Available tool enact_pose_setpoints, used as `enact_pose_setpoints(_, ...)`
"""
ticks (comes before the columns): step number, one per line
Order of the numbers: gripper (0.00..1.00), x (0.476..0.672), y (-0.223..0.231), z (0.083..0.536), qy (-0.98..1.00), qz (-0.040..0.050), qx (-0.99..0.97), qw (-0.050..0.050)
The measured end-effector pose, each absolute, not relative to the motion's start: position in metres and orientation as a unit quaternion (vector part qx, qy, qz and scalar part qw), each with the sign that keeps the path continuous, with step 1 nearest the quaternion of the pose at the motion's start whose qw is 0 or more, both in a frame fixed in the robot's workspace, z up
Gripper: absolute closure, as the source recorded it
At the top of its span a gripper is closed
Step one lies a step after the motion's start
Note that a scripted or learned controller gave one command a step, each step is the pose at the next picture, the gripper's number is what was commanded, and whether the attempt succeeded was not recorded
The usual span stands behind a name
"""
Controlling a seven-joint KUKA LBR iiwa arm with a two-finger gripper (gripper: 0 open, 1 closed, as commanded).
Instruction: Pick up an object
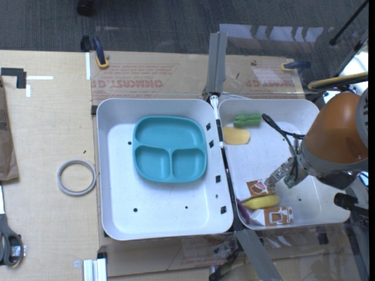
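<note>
Gripper (pixel 280 175) low inside the right bin (pixel 304 107), tip small, grey and blurred. Open or clenched: cannot tell. Nothing visibly gripped. Hanging just over a small brown and white card (pixel 256 187), whether touching it or a little above, unclear.

Behind the tip, wrist largely hidden under the arm's orange band (pixel 335 130), which also covers the bin's right side. Black cable (pixel 280 129) looping from the wrist toward the bin's far wall.

Just in front of the card, a yellow banana (pixel 262 201), lying flat across the bin's near part. Beside it, against the near wall, a second brown and white card (pixel 279 216). At the near left corner, a sliver of something purple (pixel 242 215), mostly tucked under the banana and too small to name.

Well apart, at the far left corner: a green piece (pixel 247 120), shape hard to make out, and just beside it a pale yellow piece (pixel 237 136).

In the left bin (pixel 108 174), a teal divided plate (pixel 170 148) lying flat in the far half.

On the bench to the left, a grey tape ring (pixel 77 177). Scissors (pixel 9 247) cut off at the lower left edge; brown paper bag (pixel 7 139) cut off at the left edge.
</note>
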State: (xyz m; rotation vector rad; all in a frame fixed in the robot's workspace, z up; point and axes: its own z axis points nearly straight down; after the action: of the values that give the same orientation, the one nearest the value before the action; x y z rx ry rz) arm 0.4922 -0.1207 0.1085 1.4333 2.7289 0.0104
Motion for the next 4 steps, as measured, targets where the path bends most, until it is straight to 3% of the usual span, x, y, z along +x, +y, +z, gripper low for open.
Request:
enact_pose_setpoints(1,0.00,0.492,-0.121,0.108,0.872,0.0052,0.488,0.027)
enact_pose_setpoints(2,0.00,0.486,-0.110,0.201,0.907,-0.0002,0.420,0.001)
enact_pose_setpoints(3,0.00,0.499,-0.113,0.174,0.953,-0.0001,0.302,0.000)
enact_pose_setpoints(4,0.00,0.483,-0.103,0.109,0.883,0.0003,0.470,0.001)
